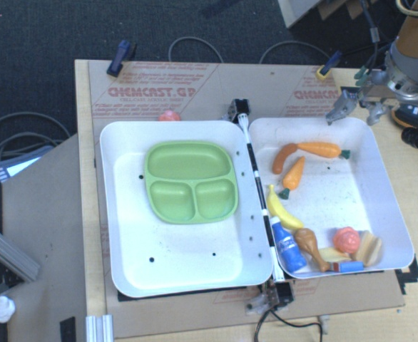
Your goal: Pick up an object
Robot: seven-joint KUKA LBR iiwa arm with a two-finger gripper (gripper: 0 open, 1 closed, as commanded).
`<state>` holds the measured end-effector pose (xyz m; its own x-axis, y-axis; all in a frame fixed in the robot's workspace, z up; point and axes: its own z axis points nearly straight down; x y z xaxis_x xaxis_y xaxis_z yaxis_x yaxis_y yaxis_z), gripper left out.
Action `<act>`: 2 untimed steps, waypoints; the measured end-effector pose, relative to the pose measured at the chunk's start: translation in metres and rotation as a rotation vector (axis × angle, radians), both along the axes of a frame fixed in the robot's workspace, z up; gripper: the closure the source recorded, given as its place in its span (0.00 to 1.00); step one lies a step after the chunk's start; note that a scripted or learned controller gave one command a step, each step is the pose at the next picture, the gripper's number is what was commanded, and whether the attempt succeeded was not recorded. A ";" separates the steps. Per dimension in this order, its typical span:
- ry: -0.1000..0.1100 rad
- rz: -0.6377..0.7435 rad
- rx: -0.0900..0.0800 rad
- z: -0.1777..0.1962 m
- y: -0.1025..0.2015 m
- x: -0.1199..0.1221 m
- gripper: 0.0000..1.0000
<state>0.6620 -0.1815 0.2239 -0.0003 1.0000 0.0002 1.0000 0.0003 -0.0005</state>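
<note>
The gripper (357, 107) hangs above the far rim of the right bin (380, 164), near that bin's far right corner, its two grey fingers spread apart with nothing between them. All the loose pieces lie inside the right bin: an orange carrot (321, 149) near the far wall, a reddish sausage (284, 157) just to its left, and a second, smaller carrot (293, 174) lying slantwise beside the sausage. Along the bin's left wall runs a yellow banana (282, 211), and nearer the front corner a blue bottle (289, 251) lies next to a brown drumstick (311, 246). A pink round fruit (347, 239) sits by the front wall, touching a tan bread piece (369, 248). To the left of the right bin, the left bin (123, 248) holds a green divided plate (191, 181) lying flat in its far half
</note>
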 end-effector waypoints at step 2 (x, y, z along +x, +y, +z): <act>0.001 0.001 0.001 -0.139 0.083 -0.003 0.00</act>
<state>0.6594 -0.0984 0.0846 -0.0013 1.0000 0.0012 1.0000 0.0013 -0.0019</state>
